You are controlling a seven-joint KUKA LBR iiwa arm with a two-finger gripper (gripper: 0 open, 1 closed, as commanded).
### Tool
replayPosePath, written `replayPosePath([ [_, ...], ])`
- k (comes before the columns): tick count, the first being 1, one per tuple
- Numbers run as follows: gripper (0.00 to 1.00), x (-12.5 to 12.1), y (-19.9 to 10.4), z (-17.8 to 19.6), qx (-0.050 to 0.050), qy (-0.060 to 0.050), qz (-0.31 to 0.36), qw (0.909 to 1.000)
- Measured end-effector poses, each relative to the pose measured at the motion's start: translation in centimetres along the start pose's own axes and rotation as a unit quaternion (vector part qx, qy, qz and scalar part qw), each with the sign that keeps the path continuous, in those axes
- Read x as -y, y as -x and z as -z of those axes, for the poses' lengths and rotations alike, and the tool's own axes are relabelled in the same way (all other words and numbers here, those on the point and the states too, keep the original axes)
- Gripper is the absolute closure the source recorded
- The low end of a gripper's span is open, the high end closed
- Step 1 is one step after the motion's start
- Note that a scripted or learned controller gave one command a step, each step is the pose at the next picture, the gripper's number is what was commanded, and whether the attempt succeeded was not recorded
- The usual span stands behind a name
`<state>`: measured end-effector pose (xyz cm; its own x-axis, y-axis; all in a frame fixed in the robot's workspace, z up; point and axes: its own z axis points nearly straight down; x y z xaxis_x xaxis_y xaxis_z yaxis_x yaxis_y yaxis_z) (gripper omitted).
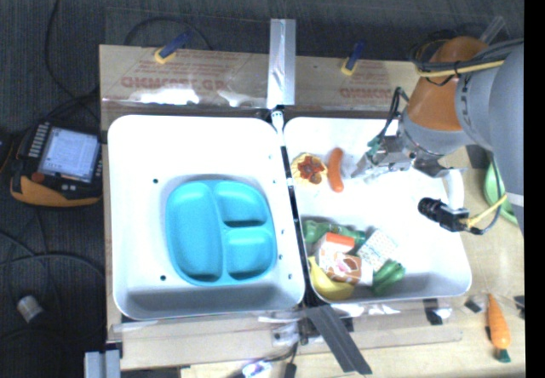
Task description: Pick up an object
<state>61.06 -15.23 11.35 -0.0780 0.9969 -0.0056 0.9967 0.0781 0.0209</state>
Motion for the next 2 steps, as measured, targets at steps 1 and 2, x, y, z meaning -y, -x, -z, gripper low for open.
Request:
replayPosePath([
  [1,1.00,2.60,-1.94,12.18,-0.002,-0.012,-0.024,0.9996],
  [2,0.00,2.61,-1.93,12.18,-0.002,-0.012,-0.024,0.9996],
])
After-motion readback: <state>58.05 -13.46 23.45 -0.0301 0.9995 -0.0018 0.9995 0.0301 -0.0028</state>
